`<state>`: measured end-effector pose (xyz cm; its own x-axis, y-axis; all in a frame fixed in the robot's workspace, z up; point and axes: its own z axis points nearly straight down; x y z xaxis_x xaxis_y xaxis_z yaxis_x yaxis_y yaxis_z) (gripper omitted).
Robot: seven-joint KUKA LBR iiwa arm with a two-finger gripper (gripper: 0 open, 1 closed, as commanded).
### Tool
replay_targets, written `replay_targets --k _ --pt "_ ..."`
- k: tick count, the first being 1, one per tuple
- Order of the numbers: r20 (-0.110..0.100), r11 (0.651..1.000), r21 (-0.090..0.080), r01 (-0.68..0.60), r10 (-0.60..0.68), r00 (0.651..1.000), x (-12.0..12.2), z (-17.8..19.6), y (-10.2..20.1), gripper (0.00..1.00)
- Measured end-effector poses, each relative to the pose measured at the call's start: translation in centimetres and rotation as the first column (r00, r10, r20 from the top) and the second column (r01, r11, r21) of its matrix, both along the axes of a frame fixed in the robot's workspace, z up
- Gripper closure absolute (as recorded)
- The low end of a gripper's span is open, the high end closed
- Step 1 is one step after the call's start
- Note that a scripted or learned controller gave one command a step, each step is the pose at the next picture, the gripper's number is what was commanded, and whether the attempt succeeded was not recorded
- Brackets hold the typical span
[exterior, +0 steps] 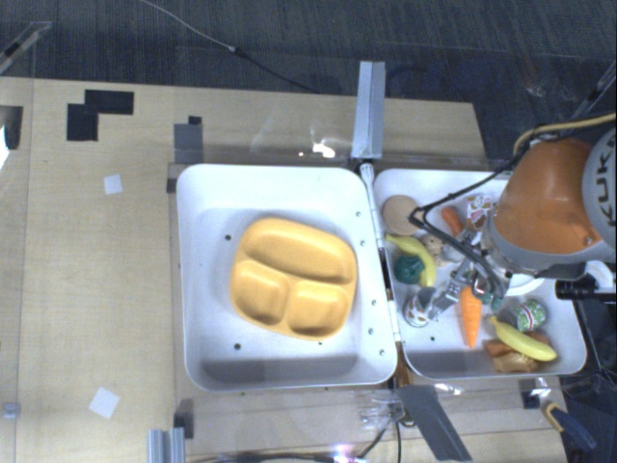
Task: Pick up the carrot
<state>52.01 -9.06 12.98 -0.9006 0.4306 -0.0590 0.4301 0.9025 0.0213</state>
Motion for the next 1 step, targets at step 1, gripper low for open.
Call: replay_targets --k 1 --pt "0.000 0.997 0.004 0.071 -0.071 0.997 -0.03 -0.03 -0.07 0.00"
